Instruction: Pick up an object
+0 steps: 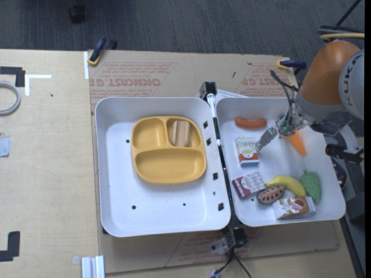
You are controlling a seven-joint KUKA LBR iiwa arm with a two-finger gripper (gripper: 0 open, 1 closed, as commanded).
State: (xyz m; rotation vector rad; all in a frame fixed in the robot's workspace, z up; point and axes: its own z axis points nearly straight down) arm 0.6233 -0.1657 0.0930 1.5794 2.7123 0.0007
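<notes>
The right bin (324, 213) holds several toy foods. A red sausage (250, 122) lies near its back wall and a small white carton (247, 152) sits below it. An orange carrot (298, 144) lies to the right. At the front are a banana (287, 184), a green piece (311, 185), a watermelon slice (271, 194), a dark red box (247, 185) and a flat white-and-red packet (294, 207). My gripper (265, 139) hangs low in this bin, slanting down-left, between the sausage and the carrot, its tip just right of the carton's top.
The left bin (116, 213) carries a yellow divided plate (168, 167) with a tan block (181, 133) in its upper right compartment. A black divider clip (208, 89) sits where the bins meet. The arm's orange band (327, 74) looms over the right bin's far corner.
</notes>
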